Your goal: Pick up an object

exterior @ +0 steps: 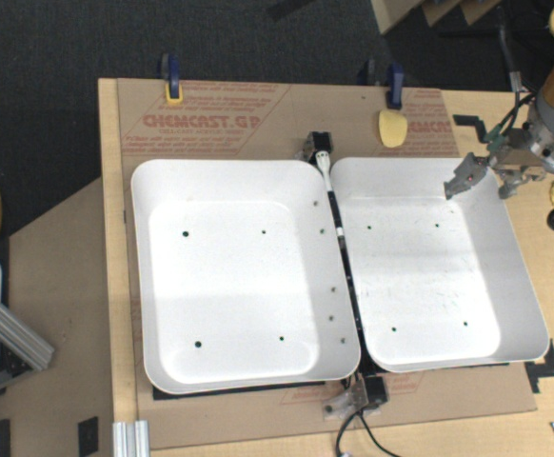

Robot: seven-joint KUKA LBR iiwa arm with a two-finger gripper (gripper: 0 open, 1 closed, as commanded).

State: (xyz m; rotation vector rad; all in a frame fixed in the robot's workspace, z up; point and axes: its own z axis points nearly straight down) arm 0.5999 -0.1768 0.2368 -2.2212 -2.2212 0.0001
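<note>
tool [484, 174] open over right bin [429, 284] | board [210, 117] clamped

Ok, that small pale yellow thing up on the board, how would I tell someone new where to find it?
Start at the brown board under the two white bins. Follow its far edge to the right-hand blue clamp. The yellow piece lies on the board just below that clamp, outside the right bin, the only pale rounded thing there.
</note>
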